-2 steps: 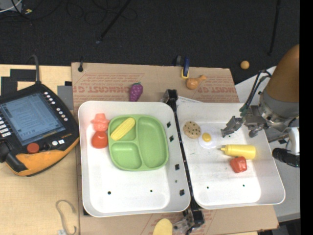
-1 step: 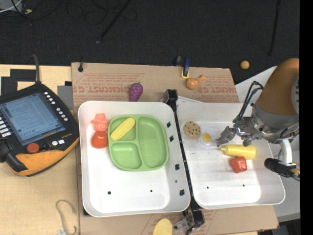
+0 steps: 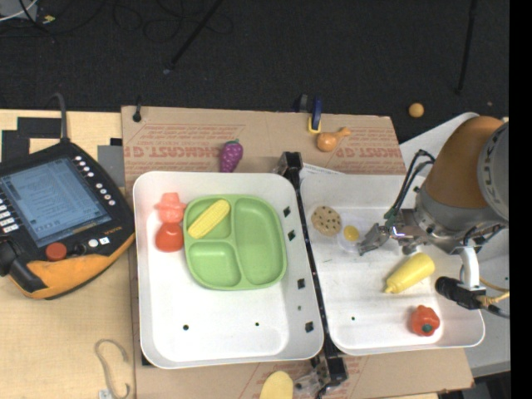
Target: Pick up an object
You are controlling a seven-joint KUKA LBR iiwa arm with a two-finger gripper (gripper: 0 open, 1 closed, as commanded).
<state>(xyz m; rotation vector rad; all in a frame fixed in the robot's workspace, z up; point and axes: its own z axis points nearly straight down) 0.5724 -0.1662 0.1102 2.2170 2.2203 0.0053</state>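
Note:
My gripper [image 3: 371, 239] hangs low over the middle of the right bin [image 3: 366, 339], reaching in from the right. Just left of it lies a small yellow piece [image 3: 352, 233], and a round cookie [image 3: 326, 219] sits further left. A yellow squash-like toy [image 3: 409, 273] lies just below and right of the gripper. A red pepper with a green stem [image 3: 424, 320] rests near the bin's front right corner. Nothing can be seen held in the gripper.
The left bin [image 3: 216, 339] holds a green divided plate [image 3: 249, 264] with a corn cob [image 3: 207, 218], beside a red and pink toy [image 3: 169, 222]. A teach pendant [image 3: 58, 214] lies at far left. A purple grape bunch [image 3: 231, 155] and an orange gourd [image 3: 331, 139] sit behind the bins, a yellow lemon [image 3: 277, 385] in front.

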